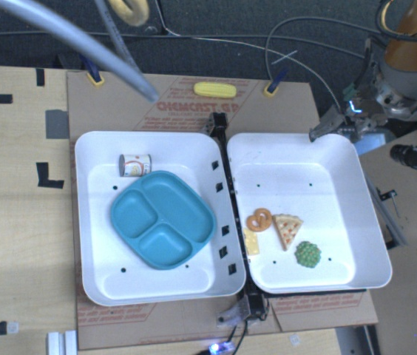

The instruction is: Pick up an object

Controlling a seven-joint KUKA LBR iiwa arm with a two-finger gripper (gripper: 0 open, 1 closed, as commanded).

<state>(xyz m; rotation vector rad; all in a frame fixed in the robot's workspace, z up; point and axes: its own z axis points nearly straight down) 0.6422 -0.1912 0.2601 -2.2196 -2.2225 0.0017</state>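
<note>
The right bin holds a pretzel, a pizza slice, a green broccoli piece and a small yellow piece, all near its front left. The left bin holds a blue divided plate and a small can lying on its side. My gripper hangs over the right bin's far right corner, well away from the food items, with nothing seen in it.
A yellow banana-like object lies on the cardboard behind the bins. Cables run across the dark back area. Clamps hold the cardboard's rear edge. A black divider runs between the two bins.
</note>
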